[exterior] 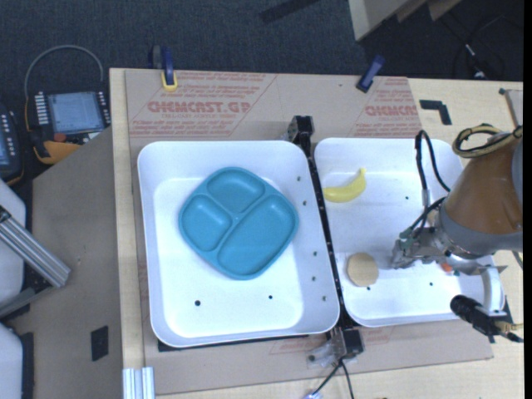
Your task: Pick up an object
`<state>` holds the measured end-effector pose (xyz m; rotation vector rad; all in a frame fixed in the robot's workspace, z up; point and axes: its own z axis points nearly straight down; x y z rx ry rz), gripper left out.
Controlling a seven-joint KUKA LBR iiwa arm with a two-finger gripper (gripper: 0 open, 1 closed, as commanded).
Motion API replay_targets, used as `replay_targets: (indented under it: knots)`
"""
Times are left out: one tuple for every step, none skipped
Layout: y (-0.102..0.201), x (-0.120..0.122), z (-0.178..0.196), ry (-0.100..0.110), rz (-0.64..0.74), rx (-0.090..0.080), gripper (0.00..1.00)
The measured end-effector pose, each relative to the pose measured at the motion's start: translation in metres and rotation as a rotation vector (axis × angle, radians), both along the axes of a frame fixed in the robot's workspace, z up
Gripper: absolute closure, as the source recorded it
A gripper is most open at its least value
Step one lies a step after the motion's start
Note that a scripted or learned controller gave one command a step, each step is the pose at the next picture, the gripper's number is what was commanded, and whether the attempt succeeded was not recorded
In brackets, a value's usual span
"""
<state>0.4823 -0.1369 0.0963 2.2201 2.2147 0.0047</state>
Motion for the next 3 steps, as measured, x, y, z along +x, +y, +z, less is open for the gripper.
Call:
replay_targets:
  knots:
    - [-0.009, 0.007, 0.055, -0.001, 0.003, -0.001, 1.00]
    - [-0.017, 0.008, 0.116, -0.002, 0.003, -0.001, 1.00]
    - [-0.018, 0.009, 0.157, -0.001, 0.003, -0.001, 1.00]
